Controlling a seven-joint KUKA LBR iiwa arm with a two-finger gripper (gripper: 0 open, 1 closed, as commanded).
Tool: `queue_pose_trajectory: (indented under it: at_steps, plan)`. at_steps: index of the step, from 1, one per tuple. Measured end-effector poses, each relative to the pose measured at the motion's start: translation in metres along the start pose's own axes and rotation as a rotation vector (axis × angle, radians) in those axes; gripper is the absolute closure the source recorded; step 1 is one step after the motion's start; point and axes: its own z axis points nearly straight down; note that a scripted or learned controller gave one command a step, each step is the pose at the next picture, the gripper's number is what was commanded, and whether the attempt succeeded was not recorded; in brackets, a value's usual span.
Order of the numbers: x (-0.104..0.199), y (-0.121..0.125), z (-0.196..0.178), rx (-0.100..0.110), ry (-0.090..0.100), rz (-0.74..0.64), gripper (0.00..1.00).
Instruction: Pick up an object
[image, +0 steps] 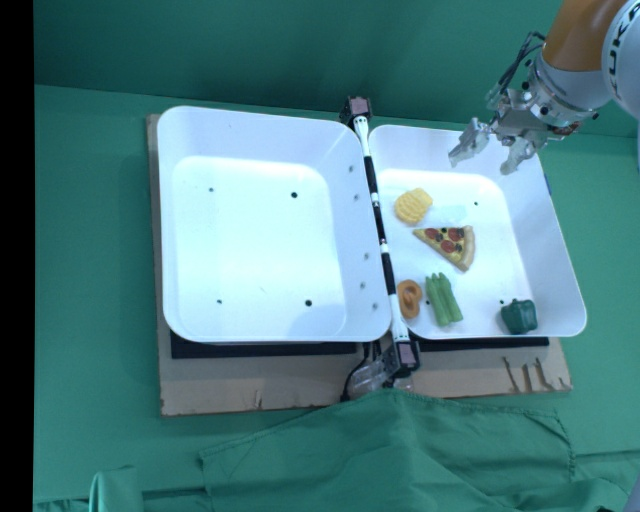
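Green cloth covers the whole bench (90, 250), and on it lies a brown cardboard sheet (260, 395) that bears two shallow white bins side by side. Of these, the left bin (180, 130) is the wider, and the right bin (545, 215) holds all the small toys. A black-and-white striped bar (375, 210) runs along the seam between them. Folded green fabric (400, 450) is heaped at the near edge of the bench. From the upper right comes the grey arm (590, 40) with its orange band, and its gripper (495, 148) hangs above the far rim of the right bin with both fingers spread apart and nothing between them. Within that bin, a pizza slice (448, 243) lies near the middle, a yellow ridged piece (412, 205) just beyond it toward the seam, a green asparagus bundle (443, 298) nearer the front, a green pepper (518, 316) in the front right corner, and a small orange pretzel-shaped piece (409, 297) beside the asparagus, close to the bar.
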Motion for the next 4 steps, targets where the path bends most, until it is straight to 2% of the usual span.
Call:
queue_pose_trajectory:
  at_steps: [1, 2, 3, 4]
  plan:
    - [0.019, 0.002, 0.097, -0.003, 0.002, 0.001, 0.0]
    - [0.034, -0.015, 0.098, -0.028, -0.007, 0.002, 0.0]
    - [0.043, -0.048, 0.098, -0.031, -0.005, 0.004, 0.0]
    - [0.027, -0.081, 0.098, -0.03, -0.002, 0.004, 0.0]
